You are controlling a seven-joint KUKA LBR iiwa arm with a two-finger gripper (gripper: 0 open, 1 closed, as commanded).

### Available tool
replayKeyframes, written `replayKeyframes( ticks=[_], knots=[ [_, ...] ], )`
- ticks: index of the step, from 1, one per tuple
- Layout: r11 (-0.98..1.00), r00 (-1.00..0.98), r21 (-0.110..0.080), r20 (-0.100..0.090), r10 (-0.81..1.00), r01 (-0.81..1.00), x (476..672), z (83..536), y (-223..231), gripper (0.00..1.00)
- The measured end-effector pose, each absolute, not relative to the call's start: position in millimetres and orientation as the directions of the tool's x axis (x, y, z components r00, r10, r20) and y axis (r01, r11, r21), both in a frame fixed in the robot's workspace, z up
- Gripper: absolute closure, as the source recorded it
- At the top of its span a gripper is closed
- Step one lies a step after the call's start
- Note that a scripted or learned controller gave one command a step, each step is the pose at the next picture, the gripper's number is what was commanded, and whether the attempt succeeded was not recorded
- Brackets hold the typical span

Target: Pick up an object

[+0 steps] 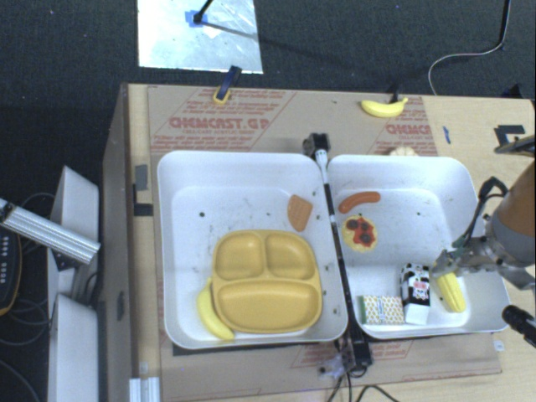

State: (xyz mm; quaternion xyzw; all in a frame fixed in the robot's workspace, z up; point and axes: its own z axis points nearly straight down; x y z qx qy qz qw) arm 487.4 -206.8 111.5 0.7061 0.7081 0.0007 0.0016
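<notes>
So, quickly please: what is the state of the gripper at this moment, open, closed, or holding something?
Gripper: cannot be told. It sits low in the right white bin, just above the yellow corn cob toy and beside the small black-and-white carton.

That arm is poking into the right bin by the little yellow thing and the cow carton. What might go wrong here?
Three things, at a guess. The gripper is down between the corn and the cow carton, which sit close together, so it might knock the carton over or grab both. The corn lies near the bin wall, so a finger might hit the wall. The corn also looks rounded and may slip out.
</notes>
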Motion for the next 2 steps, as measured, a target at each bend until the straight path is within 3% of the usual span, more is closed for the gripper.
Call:
replayKeyframes(
  ticks=[1, 2],
  knots=[
    [0.004, -0.004, 0.003, 0.000, 1.000, 1.000, 513.7, 135, -141, 1.00],
    [0.005, -0.005, 0.003, 0.001, 1.000, 1.000, 516.0, 185, -61, 1.00]
  ],
)
